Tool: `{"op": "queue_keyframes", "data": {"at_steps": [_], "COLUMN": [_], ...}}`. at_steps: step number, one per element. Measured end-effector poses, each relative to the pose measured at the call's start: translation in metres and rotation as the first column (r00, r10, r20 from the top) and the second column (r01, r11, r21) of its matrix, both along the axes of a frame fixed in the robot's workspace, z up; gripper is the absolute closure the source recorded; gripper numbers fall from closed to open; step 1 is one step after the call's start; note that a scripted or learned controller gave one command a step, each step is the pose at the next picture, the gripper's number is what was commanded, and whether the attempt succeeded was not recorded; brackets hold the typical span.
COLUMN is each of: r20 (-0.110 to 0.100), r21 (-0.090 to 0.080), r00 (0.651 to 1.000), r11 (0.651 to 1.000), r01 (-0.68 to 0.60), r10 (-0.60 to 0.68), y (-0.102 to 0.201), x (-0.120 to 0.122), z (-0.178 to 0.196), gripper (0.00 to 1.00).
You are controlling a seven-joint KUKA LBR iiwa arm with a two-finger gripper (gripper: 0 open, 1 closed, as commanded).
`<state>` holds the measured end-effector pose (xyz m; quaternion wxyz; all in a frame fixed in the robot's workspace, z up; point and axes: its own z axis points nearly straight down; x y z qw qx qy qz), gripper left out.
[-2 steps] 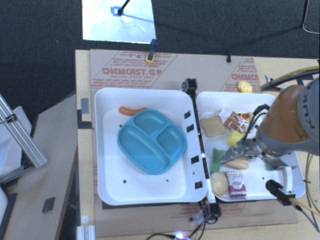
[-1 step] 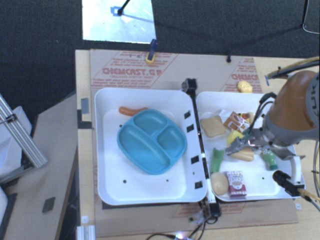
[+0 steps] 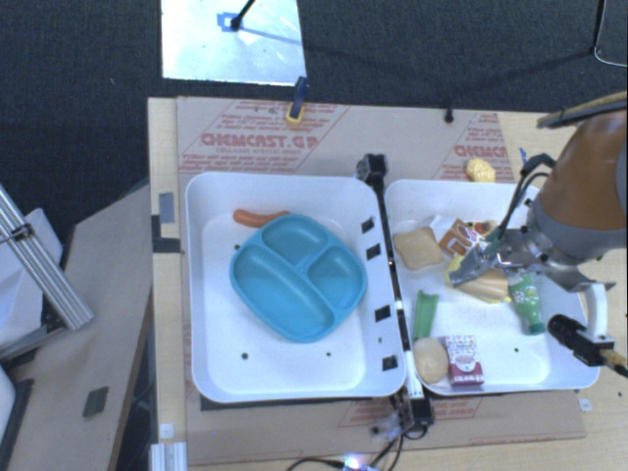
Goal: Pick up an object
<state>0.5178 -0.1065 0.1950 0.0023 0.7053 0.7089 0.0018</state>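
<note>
Nearest the camera, at about 5 o'clock in the right white plastic bin (image 3: pixel 564 381), there's a small red-and-white packet (image 3: pixel 463 358) next to a round beige bun-like piece (image 3: pixel 429 359), with a flat green strip (image 3: pixel 425 313) just above them. A green plastic bottle (image 3: pixel 527 302) lies toward 3 o'clock.

Mid-bin, the silver two-finger gripper (image 3: pixel 471 266) is down on a pale tan wedge (image 3: pixel 487 287), touching or right over it. The fingers look mostly closed, but I honestly can't tell if they've got anything, too cluttered.

So the pick looks like it's at the grab stage: nothing is clearly lifted yet, and the clamp and raise are still to go.

Further back at 12 o'clock sit a tan bread slice (image 3: pixel 419 247) and a red-orange wrapper (image 3: pixel 459 235). The left white bin (image 3: pixel 211 292) holds a blue divided plastic tray (image 3: pixel 298 276) and an orange hot dog toy (image 3: pixel 257 218).
</note>
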Motion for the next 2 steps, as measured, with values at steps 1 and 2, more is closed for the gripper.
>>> {"op": "queue_keyframes", "data": {"at_steps": [1,2], "r20": [-0.001,-0.002], "r21": [0.000,0.001], "r00": [1.000,1.000], "r11": [1.000,1.000], "r01": [0.000,-0.003], "r10": [0.000,0.003], "y": [0.000,0.042], "x": [0.002,0.026], "z": [0.031,0.025], "gripper": [1.00,1.00]}}
